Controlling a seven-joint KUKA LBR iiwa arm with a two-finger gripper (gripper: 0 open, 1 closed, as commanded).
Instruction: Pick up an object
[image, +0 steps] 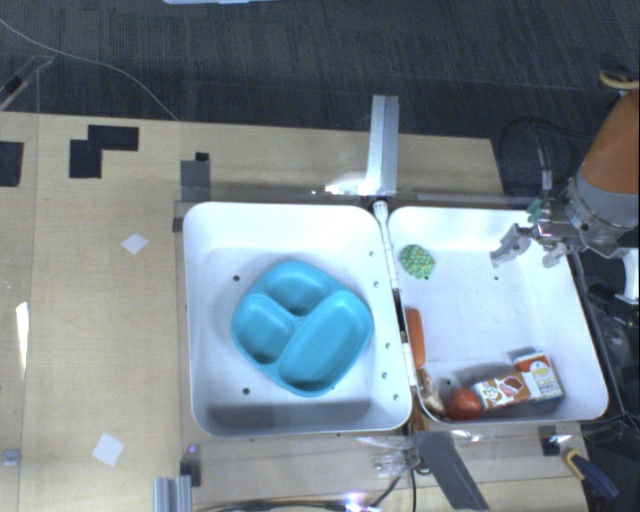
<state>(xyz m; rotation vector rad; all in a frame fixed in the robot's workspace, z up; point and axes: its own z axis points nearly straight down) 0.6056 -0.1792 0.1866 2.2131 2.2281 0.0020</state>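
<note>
Here, open, empty fingers (528, 245) hover over the right bin (590, 340) on a wooden bench (90, 330) against dark carpet (300, 50).

Arm (610, 170) cut off at right edge.

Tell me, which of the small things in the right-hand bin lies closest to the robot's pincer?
The green ball, alone near the bin's far left corner. The carrot, tomato and juice carton lie along the near edge, farther from the pincer.
</note>
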